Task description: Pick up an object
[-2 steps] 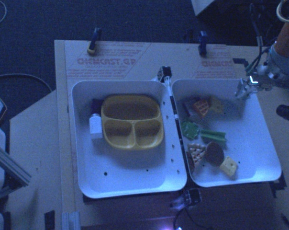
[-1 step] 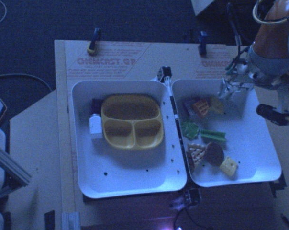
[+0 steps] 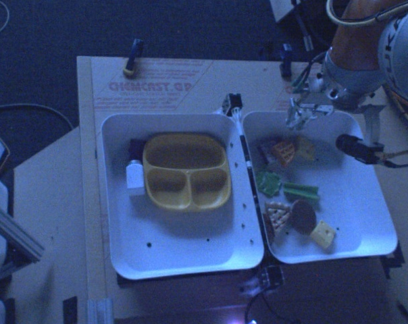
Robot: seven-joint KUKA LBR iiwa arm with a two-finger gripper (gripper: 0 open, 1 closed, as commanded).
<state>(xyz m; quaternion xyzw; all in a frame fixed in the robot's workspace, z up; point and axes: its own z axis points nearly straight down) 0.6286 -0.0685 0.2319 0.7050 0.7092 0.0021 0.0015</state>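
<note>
Dim bench (image 3: 89, 181) | two white bins (image 3: 116, 181) | hand (image 3: 300, 119) above right bin (image 3: 366, 201)

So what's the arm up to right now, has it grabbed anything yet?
Gripper above right bin's far edge, nothing seen between its fingers. Orange piece lies just below it among the toy food. Yellow tray in left bin, well aside.

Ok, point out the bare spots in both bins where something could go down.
Left bin: bare floor in front of the yellow tray. Right bin: bare right half, beside the green piece. Crowded: its left side, from the orange piece below the claw to the cheese block.
</note>
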